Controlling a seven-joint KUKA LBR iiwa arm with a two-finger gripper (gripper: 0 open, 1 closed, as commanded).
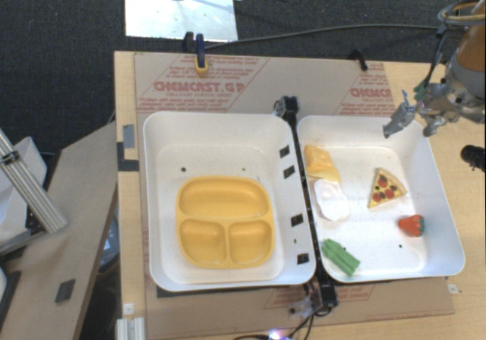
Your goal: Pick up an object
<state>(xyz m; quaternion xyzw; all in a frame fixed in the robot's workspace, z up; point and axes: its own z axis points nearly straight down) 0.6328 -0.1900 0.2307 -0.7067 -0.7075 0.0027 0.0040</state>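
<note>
- The left shallow white plastic bin (163, 141) holds one thing: a yellow plastic divided tray (225, 221) with one long compartment at the back and two smaller ones in front. It lies flat near the bin's middle, with bare white floor on all sides and the widest strip along the back wall.
- A black-clipped seam runs where the two bins meet; their inner walls touch along it.
- In the right shallow white plastic bin (448, 251), three things crowd the left wall: a pale yellow wedge-shaped piece (321, 163) at the back, a white rounded piece (331, 201) just in front of it and touching it, and a green ridged block (339, 256) near the front-left corner, apart from the others.
- Further right, a toy pizza slice (386, 188) lies flat in the middle, and a small red toy with a green top (411, 225) sits near it toward the right wall. The bin's back strip and front-right area are bare.
- The two-finger gripper (414, 121) hovers above the right bin's back-right rim, its fingers spread apart with nothing between them.
- Brown protective board printed with red lettering (199, 79) covers the bench; dark carpet lies behind.
</note>
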